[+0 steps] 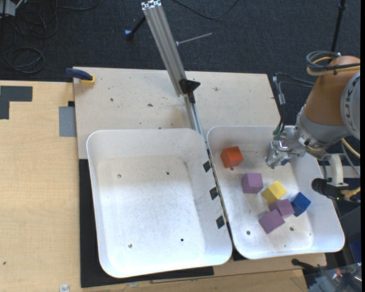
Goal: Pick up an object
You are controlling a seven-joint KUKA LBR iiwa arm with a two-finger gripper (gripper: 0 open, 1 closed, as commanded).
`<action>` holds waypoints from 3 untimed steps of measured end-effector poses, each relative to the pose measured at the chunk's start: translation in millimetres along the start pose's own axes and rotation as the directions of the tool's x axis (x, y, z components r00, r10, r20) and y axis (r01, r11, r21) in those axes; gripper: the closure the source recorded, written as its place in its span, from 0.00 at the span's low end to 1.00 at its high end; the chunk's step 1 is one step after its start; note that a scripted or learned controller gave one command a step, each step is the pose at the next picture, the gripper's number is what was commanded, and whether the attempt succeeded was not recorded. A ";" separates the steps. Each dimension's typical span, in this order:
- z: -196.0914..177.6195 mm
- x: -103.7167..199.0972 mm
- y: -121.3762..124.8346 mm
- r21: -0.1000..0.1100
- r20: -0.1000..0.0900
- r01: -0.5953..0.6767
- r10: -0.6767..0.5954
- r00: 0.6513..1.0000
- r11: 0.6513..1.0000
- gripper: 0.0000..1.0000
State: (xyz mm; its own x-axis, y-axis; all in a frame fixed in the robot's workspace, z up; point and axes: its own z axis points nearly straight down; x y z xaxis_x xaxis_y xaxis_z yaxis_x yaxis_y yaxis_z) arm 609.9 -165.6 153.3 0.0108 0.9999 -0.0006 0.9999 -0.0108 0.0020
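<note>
In the right bin [328, 239] lie several small blocks. An orange cube [232, 157] sits near the bin's back left. A purple cube [252, 182] lies near the middle, with a yellow block [274, 192] just right of it. Below those sit a small purple block [285, 207], a larger purple block [271, 220] and a blue cube [300, 203]. My gripper [278, 155] hangs over the bin's back right part, right of the orange cube and above the yellow block. Nothing shows between its fingers.
The left bin [146, 199] stands beside the right one, with black clips [212, 192] along the shared rim. A slanted metal rail [169, 50] rises behind the bins. The arm's orange band [328, 99] and cables fill the right side.
</note>
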 end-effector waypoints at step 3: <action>-70.8 45.2 -4.3 0.007 -0.003 0.014 -0.014 1.000 1.000 1.00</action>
State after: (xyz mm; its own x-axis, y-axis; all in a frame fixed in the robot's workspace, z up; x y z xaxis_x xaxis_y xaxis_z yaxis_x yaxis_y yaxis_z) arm 605.9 -120.3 224.0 -0.0032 1.0000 0.0026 1.0000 0.0032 -0.0046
